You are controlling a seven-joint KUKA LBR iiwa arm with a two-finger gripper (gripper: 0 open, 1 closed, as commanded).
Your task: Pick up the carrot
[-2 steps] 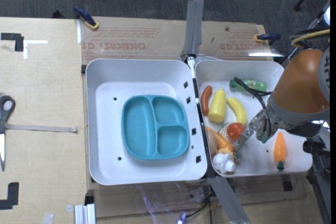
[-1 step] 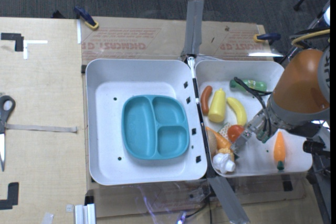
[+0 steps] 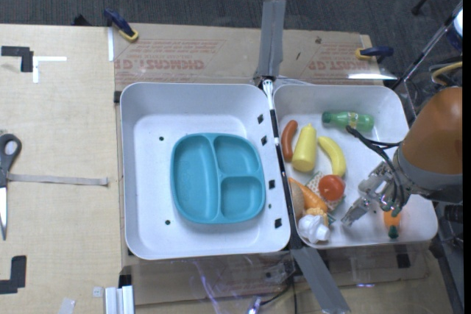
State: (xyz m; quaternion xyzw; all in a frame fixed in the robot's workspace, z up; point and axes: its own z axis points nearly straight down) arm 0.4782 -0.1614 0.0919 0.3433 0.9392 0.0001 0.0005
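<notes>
A small orange carrot with a green tip point(image 3: 392, 221) lies near the front right corner of the right bin point(image 3: 412, 235). My gripper point(image 3: 366, 201) hangs low in that bin just left of the carrot, very close to it, with its metal tip pointing down and left. The grey arm with its orange band point(image 3: 440, 132) reaches in from the right and covers the bin's right side. A second orange, tapered piece point(image 3: 304, 193) lies at the bin's left, beside a red tomato point(image 3: 331, 187).
The right bin also holds a green bottle point(image 3: 347, 119), a red sausage point(image 3: 288, 137), a yellow corn-like piece point(image 3: 305, 145), a banana point(image 3: 333, 155) and a white garlic-like piece point(image 3: 314, 228). A teal divided plate point(image 3: 218, 178) sits in the left bin point(image 3: 140, 158). Scissors point(image 3: 6, 158) lie on the bench at far left.
</notes>
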